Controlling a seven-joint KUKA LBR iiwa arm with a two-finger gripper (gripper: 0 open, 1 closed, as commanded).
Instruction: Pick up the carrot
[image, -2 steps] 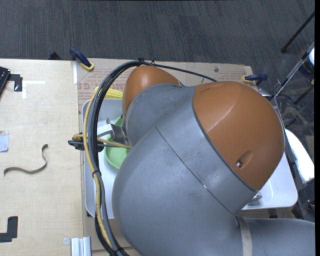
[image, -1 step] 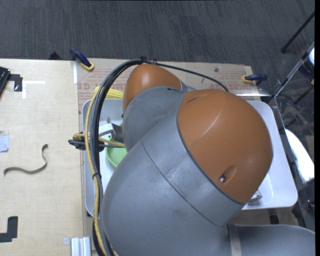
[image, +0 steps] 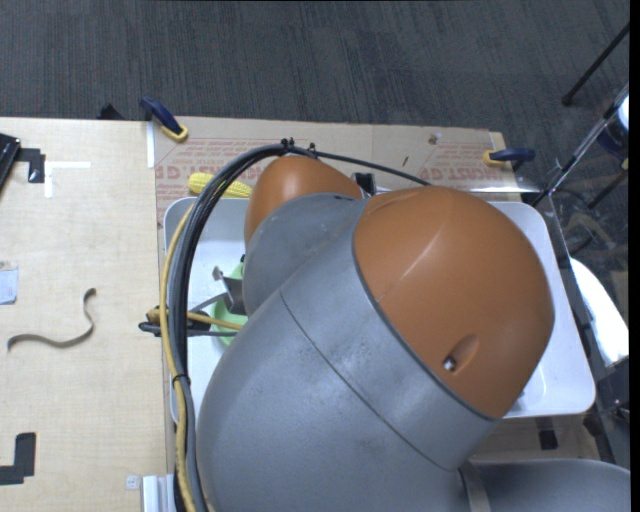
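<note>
Though illegible, red print (image: 212, 160) on cardboard (image: 380, 140)

No legible text or labels

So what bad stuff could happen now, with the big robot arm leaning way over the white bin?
1. The arm hides most of the left bin, and I can't spot the carrot, so a grab might well miss it.
2. The black and yellow cables hang along the bin's left rim and could perhaps snag it.
3. The gripper sits low beside something green, so it may catch that instead.
</note>
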